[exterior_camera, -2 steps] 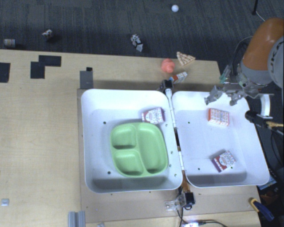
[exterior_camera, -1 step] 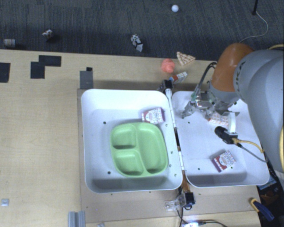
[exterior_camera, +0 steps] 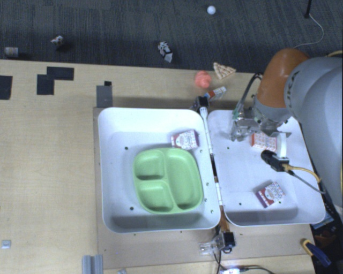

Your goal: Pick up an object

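**Gripper low over far end of R bin, nothing seen in its grasp**

- Near edge: light wood bench (exterior_camera: 48, 160) carrying both white bins, side by side and touching along their inner rims.
- R bin (exterior_camera: 241, 176), near part: front packet (exterior_camera: 269, 193), small, red/white, lying flat at a skew near the front-right corner. Well apart from the gripper.
- L bin (exterior_camera: 107, 176), near/mid: green divided plate (exterior_camera: 167, 179), 3 compartments, flat on the bin floor and taking up most of it. Nothing in the compartments.
- L bin, far-right corner: third packet (exterior_camera: 185, 139), red/white, just beyond the plate's far rim, close to the inner wall.
- R bin, far part: rear packet (exterior_camera: 262, 141), red/white, flat on the floor. Gripper (exterior_camera: 242, 129) sits just left of it, low over the bin. Arm comes in from the right, orange band above the wrist.
- Gripper opening: can't tell from this angle. No obj visibly in it; all 3 packets and the plate are down in the bins.
- Beyond the bins: pink ball (exterior_camera: 202, 79) on the bench's far edge, with a tan wedge-shaped piece (exterior_camera: 224, 70) just right of it.
- Farthest: small white ball (exterior_camera: 211, 9) on the dark floor.
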Available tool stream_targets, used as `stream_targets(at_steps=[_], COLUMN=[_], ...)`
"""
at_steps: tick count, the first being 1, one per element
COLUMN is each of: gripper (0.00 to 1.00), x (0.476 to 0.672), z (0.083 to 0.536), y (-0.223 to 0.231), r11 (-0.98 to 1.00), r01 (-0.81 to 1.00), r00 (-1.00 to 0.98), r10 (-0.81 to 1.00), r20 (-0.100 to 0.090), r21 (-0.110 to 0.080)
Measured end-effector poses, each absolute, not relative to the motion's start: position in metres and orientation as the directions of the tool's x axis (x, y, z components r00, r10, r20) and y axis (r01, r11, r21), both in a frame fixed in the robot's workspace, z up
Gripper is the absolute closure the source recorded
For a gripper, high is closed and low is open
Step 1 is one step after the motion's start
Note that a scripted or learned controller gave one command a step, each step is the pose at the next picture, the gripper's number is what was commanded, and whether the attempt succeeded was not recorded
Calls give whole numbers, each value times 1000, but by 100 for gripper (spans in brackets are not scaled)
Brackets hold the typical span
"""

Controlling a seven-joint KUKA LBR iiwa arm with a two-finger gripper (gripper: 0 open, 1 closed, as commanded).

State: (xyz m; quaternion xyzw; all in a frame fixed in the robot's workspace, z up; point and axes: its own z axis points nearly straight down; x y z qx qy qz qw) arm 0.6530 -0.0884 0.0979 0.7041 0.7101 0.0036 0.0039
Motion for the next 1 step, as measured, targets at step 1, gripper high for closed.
stream_targets(at_steps=[1], gripper=[100], x=[670], z=[166], y=[-108], r11=[5], r01=[1000], r00=[-5], r10=[1000], r20=[-1], r21=[6])
